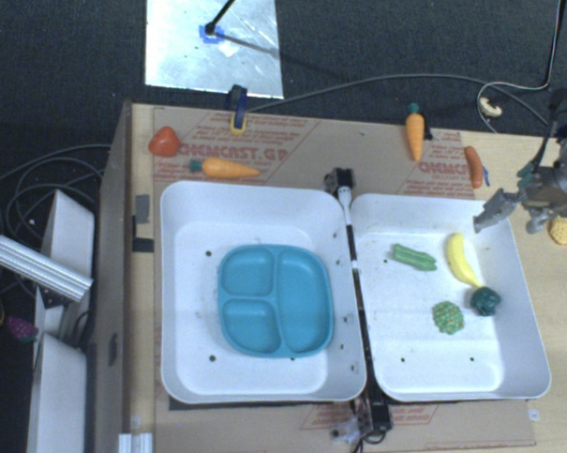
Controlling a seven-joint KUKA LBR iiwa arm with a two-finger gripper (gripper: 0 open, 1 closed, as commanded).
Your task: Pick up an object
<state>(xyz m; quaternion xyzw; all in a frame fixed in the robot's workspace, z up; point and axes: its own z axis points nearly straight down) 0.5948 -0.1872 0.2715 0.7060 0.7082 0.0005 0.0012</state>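
Two white bins side by side on the bench, the black divider (348,242) between them as the reference. Left of the divider, the left bin (190,226) with a blue sectioned plate (274,300) lying flat at its middle. Right of the divider, the right bin (512,372) holding four pieces: green pod (413,258) nearest the divider, yellow banana (463,259) farther right, dark green lump (485,301) just below the banana, light green knobbly piece (448,317) below and between. Far right of the divider, gripper (495,209) poised over the right bin's upper right corner, nothing between its fingers. Beyond the divider on the cardboard, two carrots (415,135) (230,170) and a red tomato (163,141).
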